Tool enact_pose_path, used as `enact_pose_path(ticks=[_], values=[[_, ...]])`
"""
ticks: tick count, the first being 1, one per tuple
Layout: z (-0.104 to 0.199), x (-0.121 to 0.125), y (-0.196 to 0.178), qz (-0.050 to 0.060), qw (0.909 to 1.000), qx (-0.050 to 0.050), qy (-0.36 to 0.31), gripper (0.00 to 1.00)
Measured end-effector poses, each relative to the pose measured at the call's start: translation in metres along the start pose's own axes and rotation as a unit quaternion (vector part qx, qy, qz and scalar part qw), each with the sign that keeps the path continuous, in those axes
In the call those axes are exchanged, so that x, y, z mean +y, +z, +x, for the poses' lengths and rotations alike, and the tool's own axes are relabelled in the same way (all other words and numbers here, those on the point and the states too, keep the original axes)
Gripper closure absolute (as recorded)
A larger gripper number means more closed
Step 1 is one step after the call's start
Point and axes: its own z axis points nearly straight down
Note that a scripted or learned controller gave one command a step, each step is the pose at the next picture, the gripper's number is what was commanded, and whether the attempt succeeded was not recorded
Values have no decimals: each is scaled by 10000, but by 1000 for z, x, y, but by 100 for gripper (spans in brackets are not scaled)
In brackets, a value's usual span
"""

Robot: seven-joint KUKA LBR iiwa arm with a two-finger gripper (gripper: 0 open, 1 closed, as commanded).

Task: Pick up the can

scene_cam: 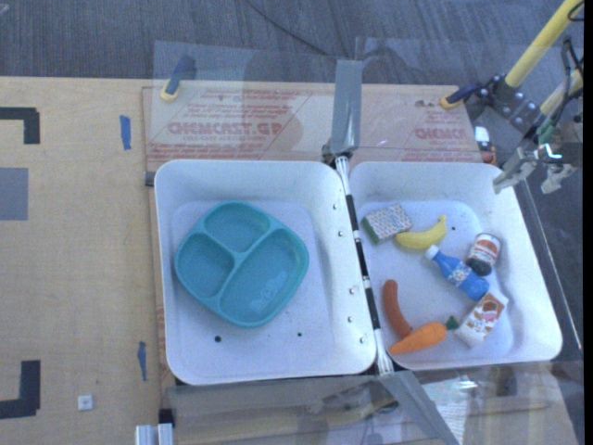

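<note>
Camera view showed the can (485,248) touching the blue bottle (459,273), the banana (421,235) just beside it; gripper (530,160) jaw state could not be told.

Robotics lab setup, plywood worktop (74,276) marked with black tape corners and blue tape strips, two white bins (176,193) side by side, clear acrylic sheet (232,123) clamped behind them, cable across grey carpet floor (278,17)
</note>
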Motion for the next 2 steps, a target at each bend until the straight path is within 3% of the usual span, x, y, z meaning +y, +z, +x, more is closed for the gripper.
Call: enact_pose_path(ticks=[1,2], values=[[2,-21,93,4,9994,-1,341,0],[10,-38,164,-25,9982,45,595,0]])
